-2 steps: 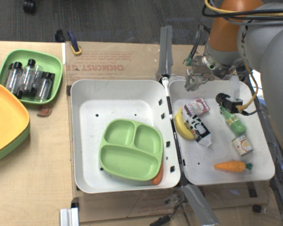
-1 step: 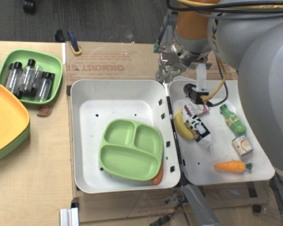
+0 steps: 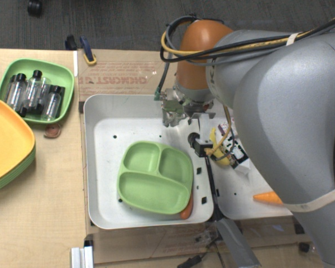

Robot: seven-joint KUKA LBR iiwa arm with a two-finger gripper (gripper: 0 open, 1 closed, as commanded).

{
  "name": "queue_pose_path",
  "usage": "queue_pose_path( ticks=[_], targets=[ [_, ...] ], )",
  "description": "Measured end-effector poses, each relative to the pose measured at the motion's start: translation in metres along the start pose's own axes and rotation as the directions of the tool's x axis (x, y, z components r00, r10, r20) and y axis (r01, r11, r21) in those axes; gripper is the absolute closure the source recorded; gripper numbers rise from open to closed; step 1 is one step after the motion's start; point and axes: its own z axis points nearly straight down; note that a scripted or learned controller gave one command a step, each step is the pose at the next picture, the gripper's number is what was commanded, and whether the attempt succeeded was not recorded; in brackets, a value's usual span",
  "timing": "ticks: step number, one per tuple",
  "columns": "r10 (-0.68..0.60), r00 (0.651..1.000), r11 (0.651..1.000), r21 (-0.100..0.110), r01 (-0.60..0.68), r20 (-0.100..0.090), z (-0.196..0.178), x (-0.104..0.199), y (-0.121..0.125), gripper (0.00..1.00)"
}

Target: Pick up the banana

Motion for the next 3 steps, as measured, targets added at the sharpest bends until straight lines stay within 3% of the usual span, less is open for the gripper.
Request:
queue_pose_path(
  ticks=[2,3],
  targets=[
    [-0.030,1.000,1.000,-0.002,0.030,0.000,0.000,0.011,0.010,1.00],
    [-0.138,0.990,0.990,-0.002,0.138,0.000,-0.007,0.030,0.010,1.00]
  ],
)
